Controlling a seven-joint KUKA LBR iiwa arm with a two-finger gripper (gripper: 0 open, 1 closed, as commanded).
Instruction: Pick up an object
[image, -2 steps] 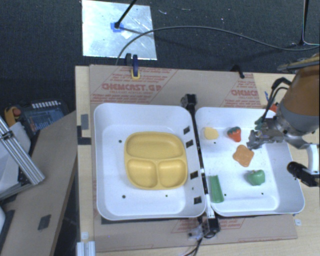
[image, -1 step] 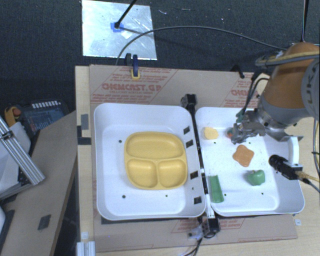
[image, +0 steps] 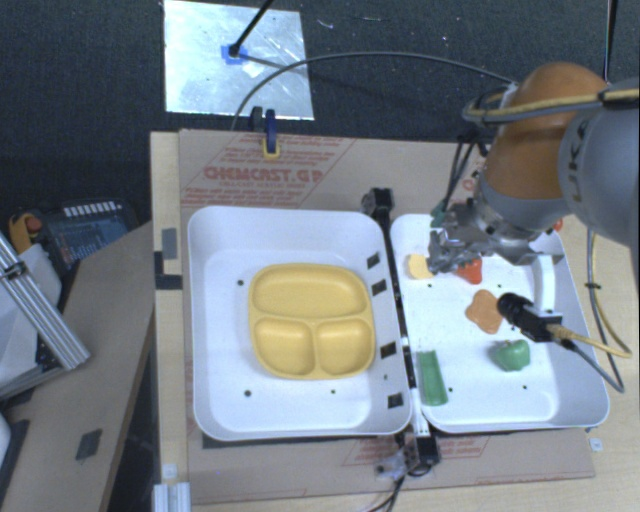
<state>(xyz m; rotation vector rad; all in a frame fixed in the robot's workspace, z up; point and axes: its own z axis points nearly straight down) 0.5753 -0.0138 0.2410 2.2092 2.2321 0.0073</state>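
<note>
The right white bin (image: 575, 400) holds several small things. A pale yellow piece (image: 417, 266) lies at its far left edge. A red piece (image: 470, 271) sits just right of that, partly covered by the gripper (image: 448, 260), which hangs low over the bin's far left part, between these two. An orange piece (image: 483, 312) lies in the middle, a green rounded piece (image: 510, 354) nearer the front, and a long green block (image: 431, 377) along the front left wall. Nothing shows as held.
In the left white bin (image: 215, 400) rests a yellow divided tray (image: 310, 318). The grey arm with its orange band (image: 545, 120) reaches in from the upper right over the right bin's far side. A black divider (image: 392, 290) runs between the bins.
</note>
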